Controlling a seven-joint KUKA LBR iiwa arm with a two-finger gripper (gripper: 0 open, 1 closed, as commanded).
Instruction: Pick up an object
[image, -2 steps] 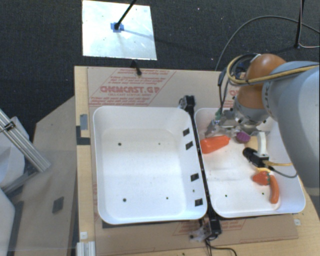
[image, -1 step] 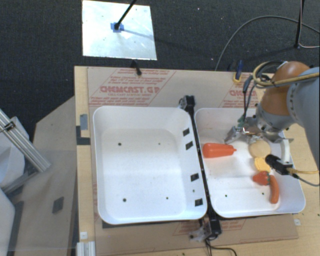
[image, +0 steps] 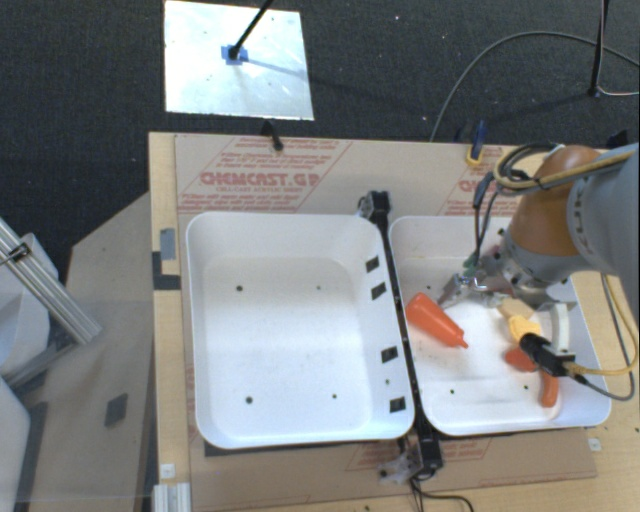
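Note:
An orange cone-shaped object (image: 435, 320) lies in the right bin (image: 470, 415) near the divider, its narrow tip pointing toward the lower right. My gripper (image: 466, 288) hangs low over the right bin, just above and to the right of the cone's wide end. Nothing is visibly held in it. A small yellow piece (image: 520, 324) lies to the gripper's lower right. Beyond that, a short red-orange piece (image: 519, 358) and a longer orange piece (image: 548, 391) sit near the right bin's front right corner.
The left bin (image: 215, 300) stands beside the right one, with black clips along the shared wall (image: 388, 310). The grey arm with its orange band (image: 545, 215) covers the right bin's far right part. Cables run over the cardboard behind the bins.

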